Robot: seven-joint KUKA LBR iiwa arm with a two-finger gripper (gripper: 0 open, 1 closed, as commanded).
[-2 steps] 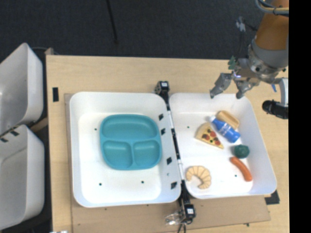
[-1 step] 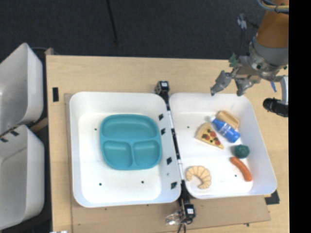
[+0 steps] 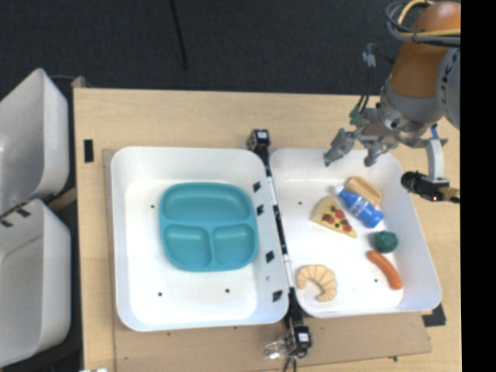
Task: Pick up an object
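1. the croissant lies nearest in the right bin.
2. beyond the croissant: sausage, green ball, pizza slice, blue bottle.
3. my tool hovers spread open and holding nothing past the bottle, over the bin's far rim.

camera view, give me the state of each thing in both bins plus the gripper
gripper: open, holding nothing, over the right bin's far edge
teal divided plate: flat in the left bin, nothing on it
pizza slice: flat, right bin
blue bottle: on its side against the bread roll
croissant: near edge
green ball: resting
hot dog: lying flat
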